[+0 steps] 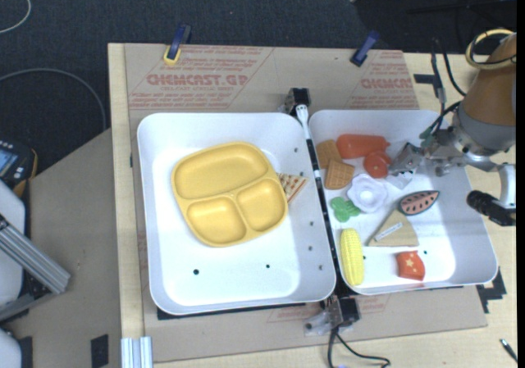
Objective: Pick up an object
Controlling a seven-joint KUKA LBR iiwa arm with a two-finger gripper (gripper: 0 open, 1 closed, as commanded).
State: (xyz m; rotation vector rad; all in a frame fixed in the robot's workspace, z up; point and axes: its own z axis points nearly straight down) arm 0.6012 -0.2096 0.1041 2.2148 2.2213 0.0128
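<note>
The right bin (pixel 464 274) holds several toy foods: an orange-red sausage (pixel 361 145), a small red tomato (pixel 376 165), a tan cracker (pixel 337 172), a white egg piece (pixel 367 193), a green piece (pixel 344 210), a yellow corn cob (pixel 351 256), a watermelon slice (pixel 418 202), a tan sandwich wedge (pixel 397 233) and a red strawberry (pixel 411 265). My gripper (pixel 408 163) hangs low over the bin's upper middle, just right of the tomato and above the watermelon slice. Nothing shows clearly in its grasp.
The left bin (pixel 238 280) carries a yellow divided plate (pixel 230 193) and a small waffle piece (pixel 292 186) against its right wall. The arm's grey wrist with the orange band (pixel 490 96) stands over the right bin's far right corner. Clamps hold the cardboard base at the back.
</note>
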